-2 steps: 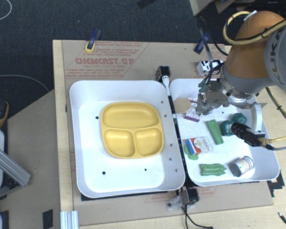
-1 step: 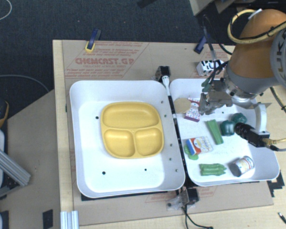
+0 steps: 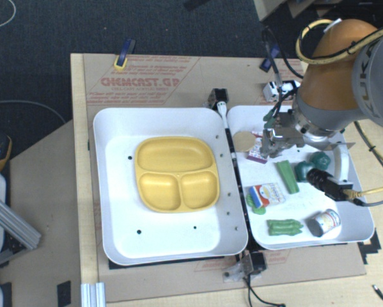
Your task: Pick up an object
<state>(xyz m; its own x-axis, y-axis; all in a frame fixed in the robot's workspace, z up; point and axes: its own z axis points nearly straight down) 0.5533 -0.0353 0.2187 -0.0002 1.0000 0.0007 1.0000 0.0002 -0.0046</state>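
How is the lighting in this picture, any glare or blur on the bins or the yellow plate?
Camera view: even, soft light; the glossy yellow divided plastic plate shows mild sheen, no harsh glare. The left shallow white bin is bright but keeps its edges. Items in the right shallow white bin look slightly soft, labels unreadable. The tool casts little shadow. The dark floor stays underexposed.

camera view: fixed above the bench [image 3: 146, 75], looked down at a slant | framing: both white bins taken in whole, left bin [image 3: 114, 190] central, right bin [image 3: 351, 226] toward the right | range: moderate, dark floor seen beyond the bench | arm [image 3: 338, 69] seen entering from the right
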